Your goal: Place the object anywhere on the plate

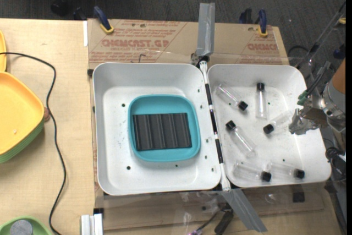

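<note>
**Gripper at the right rim of the vial bin; plate in the left bin**

Two shallow white bins sit side by side on a cardboard sheet. The left bin [110,118] holds a teal plate [164,158] with rounded corners, lying flat at the bin's centre; its inner floor is a dark, ribbed panel. The right bin [275,73] contains several clear plastic vials with black caps, scattered and apart from one another: one vial [232,97] lies far-left, a second vial [260,98] stands far-centre, a third vial [238,135] lies aslant near the middle, a loose-looking black cap [268,129] rests right of it, and two more vials [254,173] [289,173] lie along the near wall. The gripper [301,123] hangs over the right edge of this bin, near the black cap but apart from it. Its metal fingers are blurred against the white floor, so their spread cannot be told, and no vial is seen between them. A yellow dish [16,118] sits on the wooden table at far left, beside a black cable [55,118].
</note>
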### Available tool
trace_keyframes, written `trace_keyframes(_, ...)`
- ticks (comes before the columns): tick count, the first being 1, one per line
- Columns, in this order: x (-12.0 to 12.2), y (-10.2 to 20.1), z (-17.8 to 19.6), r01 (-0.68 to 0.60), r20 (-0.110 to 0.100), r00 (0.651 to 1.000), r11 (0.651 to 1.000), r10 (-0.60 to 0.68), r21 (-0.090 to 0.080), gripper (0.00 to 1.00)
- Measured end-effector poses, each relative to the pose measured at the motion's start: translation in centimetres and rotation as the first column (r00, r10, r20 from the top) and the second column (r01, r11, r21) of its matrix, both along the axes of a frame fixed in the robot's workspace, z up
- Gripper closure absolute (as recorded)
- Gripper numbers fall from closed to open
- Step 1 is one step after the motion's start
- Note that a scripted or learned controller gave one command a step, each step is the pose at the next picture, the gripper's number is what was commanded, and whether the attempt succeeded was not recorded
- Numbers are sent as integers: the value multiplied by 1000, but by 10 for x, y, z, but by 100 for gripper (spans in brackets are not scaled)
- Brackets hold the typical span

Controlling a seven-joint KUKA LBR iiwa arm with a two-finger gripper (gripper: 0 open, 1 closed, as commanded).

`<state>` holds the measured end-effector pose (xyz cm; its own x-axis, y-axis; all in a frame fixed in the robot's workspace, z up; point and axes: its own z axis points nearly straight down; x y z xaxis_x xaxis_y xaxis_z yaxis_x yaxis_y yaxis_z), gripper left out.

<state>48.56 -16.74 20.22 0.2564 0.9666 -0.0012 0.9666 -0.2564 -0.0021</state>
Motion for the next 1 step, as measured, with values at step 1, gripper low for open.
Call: trace_keyframes(1, 0, 0, 0, 0, 0, 1000, 1000, 0, 0, 0)
